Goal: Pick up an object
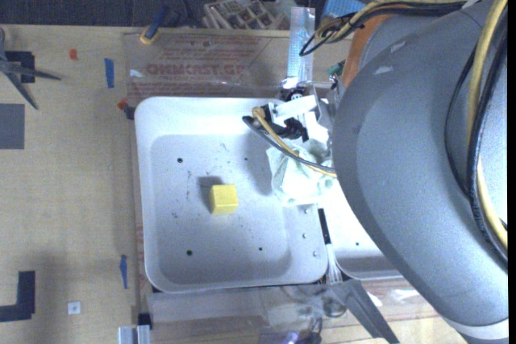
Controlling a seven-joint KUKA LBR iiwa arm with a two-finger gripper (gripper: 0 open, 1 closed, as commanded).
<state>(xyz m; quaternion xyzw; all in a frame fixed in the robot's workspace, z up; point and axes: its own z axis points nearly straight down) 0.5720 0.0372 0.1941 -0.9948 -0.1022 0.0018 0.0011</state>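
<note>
**Yellow block waits in the left bin**

Grey arm housing (pixel 427 157) fills the right of the scene, closest to the lens. For a clean pick, I would centre over one object and descend straight. Going left to right: the yellow block (pixel 224 198) lies alone on the floor of the left bin (pixel 161 121), well apart from the walls, the easiest target. Right of it sits a pale crumpled object (pixel 297 177) under the end effector (pixel 294 118), whose state I cannot tell. Reddish lettering on the far board (pixel 205 60) is too blurred to read.
</note>
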